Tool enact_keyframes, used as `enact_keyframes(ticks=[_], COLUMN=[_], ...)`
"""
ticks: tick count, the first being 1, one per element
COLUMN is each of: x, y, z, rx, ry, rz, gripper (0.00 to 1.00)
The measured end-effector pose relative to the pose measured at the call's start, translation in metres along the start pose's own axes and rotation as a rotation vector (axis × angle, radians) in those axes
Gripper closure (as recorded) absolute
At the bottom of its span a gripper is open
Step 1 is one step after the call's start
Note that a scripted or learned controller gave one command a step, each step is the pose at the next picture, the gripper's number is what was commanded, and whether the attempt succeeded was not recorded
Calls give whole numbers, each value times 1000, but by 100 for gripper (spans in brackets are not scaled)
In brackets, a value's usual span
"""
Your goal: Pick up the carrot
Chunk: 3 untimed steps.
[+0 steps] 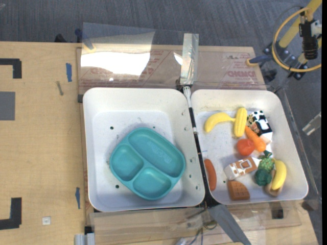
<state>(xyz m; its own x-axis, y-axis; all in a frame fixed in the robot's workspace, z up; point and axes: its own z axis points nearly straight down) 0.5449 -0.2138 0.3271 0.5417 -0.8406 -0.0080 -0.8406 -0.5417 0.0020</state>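
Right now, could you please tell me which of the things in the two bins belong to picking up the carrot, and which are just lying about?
For the job:
- carrot, in the right bin

Just lying about:
- teal divided plate in the left bin
- bananas
- tomato
- sausage
- broccoli

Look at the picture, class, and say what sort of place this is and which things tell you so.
Most likely a robotics lab test bench, not a kitchen. Two shallow white bins sit side by side on a taped wooden bench; the food is toys, such as the carrot and bananas; yellow cabled equipment stands nearby.
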Motion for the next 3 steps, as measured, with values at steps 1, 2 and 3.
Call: enact_keyframes(ticks=[1,2,3], x=[3,-21,-4], y=[-4,33,20], z=[-109,0,-95], rx=[8,2,6], ry=[15,0,14], rz=[-202,-356,-510], gripper=[100,100,100])
